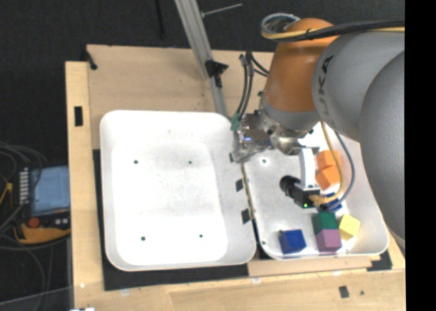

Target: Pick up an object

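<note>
Seen from above, the grey arm (361, 71) bends down over the right bin (271, 197), its gripper (246, 138) low at the bin's far left corner. We cannot tell whether it is parted or closed. The blue cube (291, 241) sits flat, its edges square to the near rim, well apart from the gripper on the camera's side. Green (325, 222), purple (329, 239) and yellow (349, 226) cubes cluster beside it.

Left bin (163, 187) floor open; right bin (272, 197): coloured blocks (329, 239) crowd near corner, arm (354, 64) overhangs far part.
</note>
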Controlling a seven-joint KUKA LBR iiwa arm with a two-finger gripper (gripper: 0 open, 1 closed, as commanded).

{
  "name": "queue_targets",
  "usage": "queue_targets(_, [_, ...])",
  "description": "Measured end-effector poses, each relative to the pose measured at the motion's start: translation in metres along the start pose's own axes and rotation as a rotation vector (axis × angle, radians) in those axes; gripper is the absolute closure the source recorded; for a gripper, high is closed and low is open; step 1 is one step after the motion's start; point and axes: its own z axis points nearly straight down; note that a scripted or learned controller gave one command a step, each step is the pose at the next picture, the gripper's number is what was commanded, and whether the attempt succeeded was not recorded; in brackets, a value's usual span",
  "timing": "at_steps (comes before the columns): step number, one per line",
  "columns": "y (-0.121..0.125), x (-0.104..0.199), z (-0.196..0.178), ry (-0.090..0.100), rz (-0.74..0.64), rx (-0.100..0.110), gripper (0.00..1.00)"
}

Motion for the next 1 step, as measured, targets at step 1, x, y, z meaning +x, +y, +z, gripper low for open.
queue_targets(1, [0.0104,0.0532,-0.0097,0.000,0.000,0.000,1.00])
